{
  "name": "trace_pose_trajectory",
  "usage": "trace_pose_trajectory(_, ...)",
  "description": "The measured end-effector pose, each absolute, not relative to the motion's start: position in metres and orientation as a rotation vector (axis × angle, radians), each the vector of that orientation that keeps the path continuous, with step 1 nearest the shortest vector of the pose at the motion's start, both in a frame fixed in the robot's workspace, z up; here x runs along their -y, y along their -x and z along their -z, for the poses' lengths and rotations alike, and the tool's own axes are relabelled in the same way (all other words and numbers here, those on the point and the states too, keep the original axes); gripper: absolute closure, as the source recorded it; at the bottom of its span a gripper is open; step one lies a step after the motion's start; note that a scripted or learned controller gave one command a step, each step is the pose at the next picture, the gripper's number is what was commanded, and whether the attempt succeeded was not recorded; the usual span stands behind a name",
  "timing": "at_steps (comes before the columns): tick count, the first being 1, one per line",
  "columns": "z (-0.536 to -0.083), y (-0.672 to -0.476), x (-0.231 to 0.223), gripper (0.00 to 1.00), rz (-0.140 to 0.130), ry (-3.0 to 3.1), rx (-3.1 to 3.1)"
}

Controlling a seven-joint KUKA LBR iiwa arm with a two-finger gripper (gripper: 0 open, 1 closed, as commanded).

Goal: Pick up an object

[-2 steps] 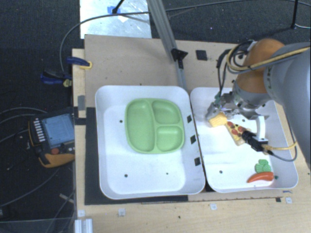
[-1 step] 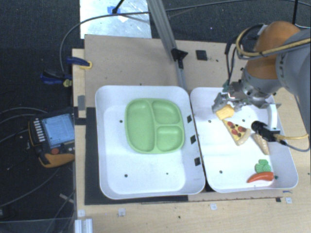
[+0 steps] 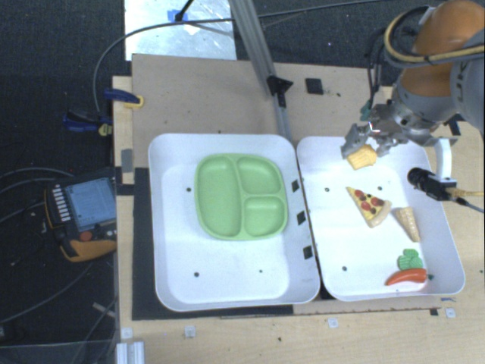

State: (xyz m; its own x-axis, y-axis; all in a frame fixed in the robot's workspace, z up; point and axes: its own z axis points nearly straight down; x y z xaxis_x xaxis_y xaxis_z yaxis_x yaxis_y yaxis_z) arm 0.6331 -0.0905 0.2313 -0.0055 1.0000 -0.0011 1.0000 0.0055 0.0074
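- Brown bench (image 3: 212,89) bears two white bins touching side by side; every place below is given from the right bin (image 3: 326,203).
- A small yellow block (image 3: 362,158) is at that bin's far edge, near its far-left corner.
- Its top edge is hidden under the gripper (image 3: 369,136), which sits right over it and appears to touch it.
- How wide the gripper is set cannot be told from this slant, nor whether it grips the block or merely rests on it.
- A pizza (image 3: 370,205) slice lies flat at the bin's middle, well apart from the block.
- A pale wedge (image 3: 408,223) lies just beside the pizza, toward the bin's right wall.
- A red carrot (image 3: 408,277) with green top lies in the bin's near-right corner.
- The arm (image 3: 436,67) rises past the bin's far-right corner and is cut off by the frame edge.
- A green plate (image 3: 241,196) with three compartments sits in the left bin (image 3: 174,279), the right bin's neighbour.
- A blue box (image 3: 91,203), hard to make out, lies off the bench, far left of the bin.
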Motion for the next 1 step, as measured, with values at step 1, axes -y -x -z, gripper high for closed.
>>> trace_pose_trajectory(1,-0.2452,-0.6341,0.0905,1.0,-0.004,-2.213,-2.225)
